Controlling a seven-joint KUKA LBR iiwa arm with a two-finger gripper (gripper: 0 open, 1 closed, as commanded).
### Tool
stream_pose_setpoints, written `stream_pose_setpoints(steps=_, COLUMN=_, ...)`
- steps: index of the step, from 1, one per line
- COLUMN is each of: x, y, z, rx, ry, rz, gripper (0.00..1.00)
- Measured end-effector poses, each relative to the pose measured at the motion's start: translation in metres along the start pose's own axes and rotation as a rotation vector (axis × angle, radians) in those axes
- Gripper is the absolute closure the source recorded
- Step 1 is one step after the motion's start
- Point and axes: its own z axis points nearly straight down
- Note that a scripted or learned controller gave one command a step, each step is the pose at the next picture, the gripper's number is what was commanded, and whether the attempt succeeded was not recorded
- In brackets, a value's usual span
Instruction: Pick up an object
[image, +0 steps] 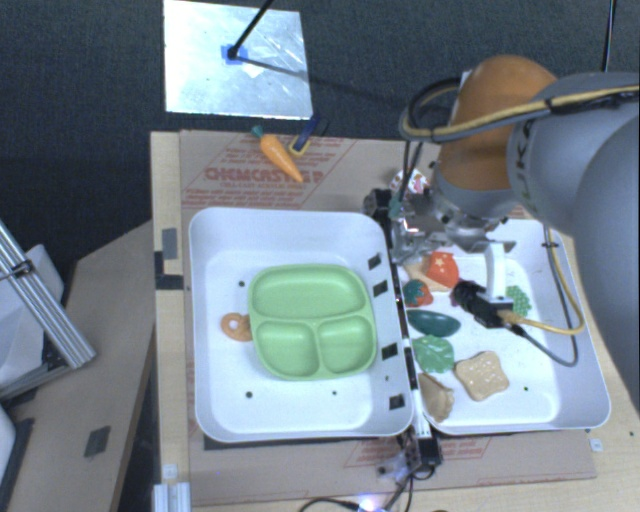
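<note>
- Arm (560, 130), grey with an orange band above the wrist, reaches in from the right and bends down over the far end of the right bin.
- Bins come next: the left bin (215, 250) and the right bin (570, 390) sit side by side on a cardboard sheet (330, 165) printed with red lettering.
- A green divided tray (310, 320) with three compartments lies in the middle of the left bin.
- A square of shiny foil (235, 60) lies beyond the bins, at the far edge of the bench.
- The gripper (415, 240) hangs low at the far left corner of the right bin, close to the wall shared by the two bins; whether its fingers are apart or closed cannot be told, and nothing can be seen held in it.
- A toy carrot (280, 157) lies on the cardboard, outside both bins, beyond the left one.
- A tan biscuit-shaped piece (482, 375) lies in the near part of the right bin.
- A dark green oval piece (433, 322) lies near the shared wall, with a lighter green leaf-shaped piece (433, 353) just on its near side.
- An orange-red piece (441, 268) lies just beside the gripper, on its near right.
- A small orange ring (236, 326) lies in the left bin, touching or just beside the tray's left edge.
</note>
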Motion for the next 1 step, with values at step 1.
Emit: stream_pose_setpoints(steps=1, x=0.0009, y=0.0103, z=-0.0085, rx=-0.003, ry=0.001, rz=-0.001, gripper=1.00)
